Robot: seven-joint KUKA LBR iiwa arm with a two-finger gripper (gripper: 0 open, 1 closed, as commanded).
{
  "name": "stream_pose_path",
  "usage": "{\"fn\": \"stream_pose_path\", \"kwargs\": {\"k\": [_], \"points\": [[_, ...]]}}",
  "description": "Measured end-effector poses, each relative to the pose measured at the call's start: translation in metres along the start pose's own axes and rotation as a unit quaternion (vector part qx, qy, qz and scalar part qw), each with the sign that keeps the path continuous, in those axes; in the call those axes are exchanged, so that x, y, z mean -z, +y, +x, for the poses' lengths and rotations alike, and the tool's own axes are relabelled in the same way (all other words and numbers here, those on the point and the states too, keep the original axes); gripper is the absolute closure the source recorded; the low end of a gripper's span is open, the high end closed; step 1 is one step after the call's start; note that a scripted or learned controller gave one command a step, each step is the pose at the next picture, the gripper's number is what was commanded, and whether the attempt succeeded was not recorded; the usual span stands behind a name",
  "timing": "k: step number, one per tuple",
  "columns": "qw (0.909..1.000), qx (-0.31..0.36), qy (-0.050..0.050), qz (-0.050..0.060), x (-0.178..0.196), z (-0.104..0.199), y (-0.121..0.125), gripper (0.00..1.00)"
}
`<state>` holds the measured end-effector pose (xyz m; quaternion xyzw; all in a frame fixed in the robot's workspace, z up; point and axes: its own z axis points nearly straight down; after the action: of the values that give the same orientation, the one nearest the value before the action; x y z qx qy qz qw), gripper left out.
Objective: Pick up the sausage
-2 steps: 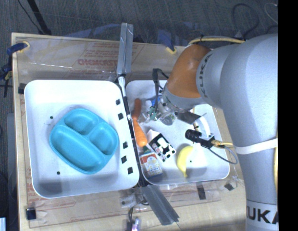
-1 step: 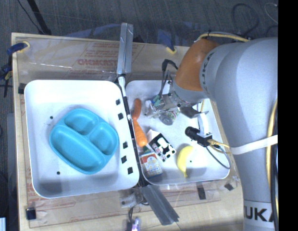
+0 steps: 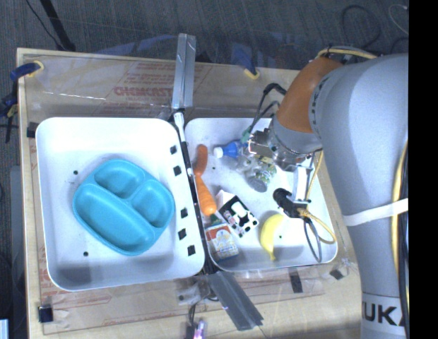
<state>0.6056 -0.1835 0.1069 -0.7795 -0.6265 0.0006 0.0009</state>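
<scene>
The sausage (image 3: 200, 158) is a short reddish-brown stick lying along the left wall of the right bin (image 3: 314, 249), near its far end. My gripper (image 3: 261, 162) hangs over the middle of that bin's far half, roughly a hand's width to the right of the sausage and apart from it. The grey wrist and orange band (image 3: 300, 104) rise behind it. A clear bottle with a blue cap (image 3: 233, 150) lies between the gripper and the sausage.
An orange carrot (image 3: 205, 196) lies just in front of the sausage. A black-and-white box (image 3: 237, 214), a small carton (image 3: 223, 241) and a yellow fruit (image 3: 271, 233) crowd the near half. A blue divided plate (image 3: 123, 205) sits in the left bin (image 3: 56, 136).
</scene>
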Motion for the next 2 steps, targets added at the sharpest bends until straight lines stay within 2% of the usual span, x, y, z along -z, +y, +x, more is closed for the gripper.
{"fn": "stream_pose_path", "kwargs": {"k": [1,2], "points": [[0.9953,0.097,-0.002,0.001,-0.016,0.069,-0.021,1.0],[1.0,0.0,0.0,-0.001,0.158,0.035,-0.031,1.0]]}}
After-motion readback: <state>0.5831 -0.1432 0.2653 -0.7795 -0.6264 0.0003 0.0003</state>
